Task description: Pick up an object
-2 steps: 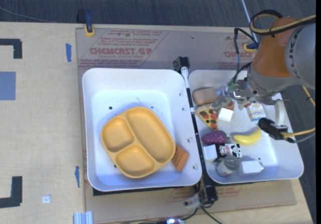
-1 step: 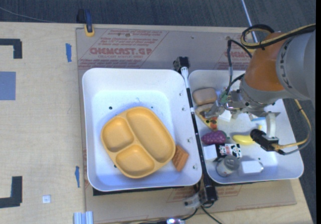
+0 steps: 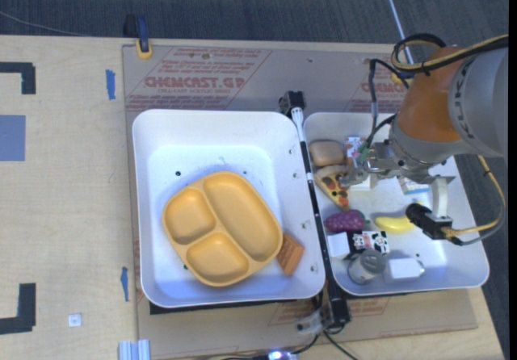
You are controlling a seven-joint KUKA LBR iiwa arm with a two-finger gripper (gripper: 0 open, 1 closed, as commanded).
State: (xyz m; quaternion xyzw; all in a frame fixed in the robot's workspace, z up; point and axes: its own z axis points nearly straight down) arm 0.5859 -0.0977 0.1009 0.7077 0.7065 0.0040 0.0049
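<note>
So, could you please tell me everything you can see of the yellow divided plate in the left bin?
The yellow divided plate looks like smooth moulded plastic, rounded in outline, with three compartments: two larger ones above and one smaller below. It lies face up, turned at a slant, on the floor of the left bin, toward the near side. A small orange-brown block sits against its lower right rim. Nothing shows inside its compartments.

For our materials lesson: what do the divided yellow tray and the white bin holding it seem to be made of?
Divided yellow tray: probably moulded plastic, with a smooth, slightly satin finish, rounded compartments and soft highlights.
White bin: likely thin formed plastic, matte to semi-gloss, with rounded corners and one seamless shell.
</note>
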